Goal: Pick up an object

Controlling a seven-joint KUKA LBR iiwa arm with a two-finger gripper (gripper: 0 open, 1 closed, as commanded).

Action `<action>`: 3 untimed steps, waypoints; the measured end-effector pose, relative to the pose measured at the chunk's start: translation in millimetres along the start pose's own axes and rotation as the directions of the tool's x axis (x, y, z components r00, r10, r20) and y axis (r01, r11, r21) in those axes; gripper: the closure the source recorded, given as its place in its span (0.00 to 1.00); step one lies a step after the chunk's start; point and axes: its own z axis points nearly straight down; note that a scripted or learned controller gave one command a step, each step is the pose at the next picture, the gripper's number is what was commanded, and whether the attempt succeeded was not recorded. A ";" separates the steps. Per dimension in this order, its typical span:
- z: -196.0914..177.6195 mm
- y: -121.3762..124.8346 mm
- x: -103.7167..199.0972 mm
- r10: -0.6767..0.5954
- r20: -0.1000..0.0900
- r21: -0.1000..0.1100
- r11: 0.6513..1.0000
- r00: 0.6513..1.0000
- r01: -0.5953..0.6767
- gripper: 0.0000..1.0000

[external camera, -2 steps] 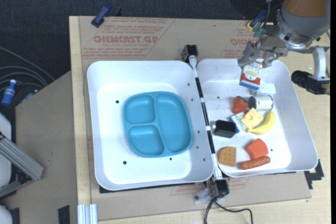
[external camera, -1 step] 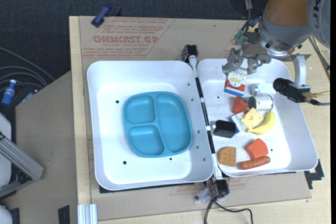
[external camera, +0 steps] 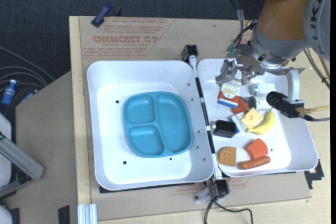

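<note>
- The pincer (external camera: 232, 75) hangs low over the right bin's (external camera: 299, 157) far end, just above a small carton (external camera: 229, 96), likely its target; I cannot tell whether it grips anything.
- Nearer than the carton lie a banana (external camera: 266, 123), waffle (external camera: 227, 156) and sausage (external camera: 255, 163) (all toy food).
- Left of the carton, a blue tray (external camera: 156, 123) fills the other bin.

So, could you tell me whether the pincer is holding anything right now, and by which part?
That cannot be told: the pincer sits low over the small carton in the right bin.
</note>
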 end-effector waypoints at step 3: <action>8.2 18.7 9.4 -0.001 -0.001 0.000 1.000 1.000 0.001 1.00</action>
